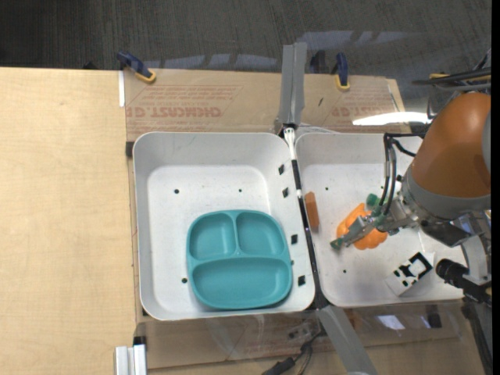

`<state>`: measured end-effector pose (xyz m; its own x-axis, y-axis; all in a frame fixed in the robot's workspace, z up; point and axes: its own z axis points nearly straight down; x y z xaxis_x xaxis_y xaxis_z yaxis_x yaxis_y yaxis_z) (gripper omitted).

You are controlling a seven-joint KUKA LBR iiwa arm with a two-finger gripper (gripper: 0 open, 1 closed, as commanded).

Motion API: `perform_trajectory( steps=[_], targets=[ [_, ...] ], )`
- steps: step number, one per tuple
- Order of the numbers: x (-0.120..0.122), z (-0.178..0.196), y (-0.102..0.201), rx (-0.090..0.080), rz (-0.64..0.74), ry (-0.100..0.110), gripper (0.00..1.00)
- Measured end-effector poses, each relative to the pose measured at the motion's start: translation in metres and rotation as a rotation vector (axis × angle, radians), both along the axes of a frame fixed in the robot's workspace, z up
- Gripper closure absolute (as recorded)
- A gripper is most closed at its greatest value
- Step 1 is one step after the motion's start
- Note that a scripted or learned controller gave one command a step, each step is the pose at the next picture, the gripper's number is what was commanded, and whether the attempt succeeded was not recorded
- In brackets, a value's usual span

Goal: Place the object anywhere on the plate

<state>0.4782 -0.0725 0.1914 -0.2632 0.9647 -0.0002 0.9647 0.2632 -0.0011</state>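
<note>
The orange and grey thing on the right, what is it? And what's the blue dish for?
That is a robot arm. One camera looks down on it from above the bench, at a slant, and the arm reaches in from the right side of the picture. At its tip is a gripper with two fingers, like a small pincer. Two white bins sit side by side. The left bin holds a teal plate with three sections. In the right bin lie an orange toy, right at the gripper, and a small brown piece near the wall between the bins. The arm's job is to put the toy on the plate. I cannot tell whether it has gripped the toy.
</note>
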Motion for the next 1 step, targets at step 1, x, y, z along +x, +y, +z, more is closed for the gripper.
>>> perform_trajectory(
  steps=[1],
  targets=[
    [0.0008, 0.0291, 0.0724, -0.001, 0.085, -0.001, 1.00]
  ],
)
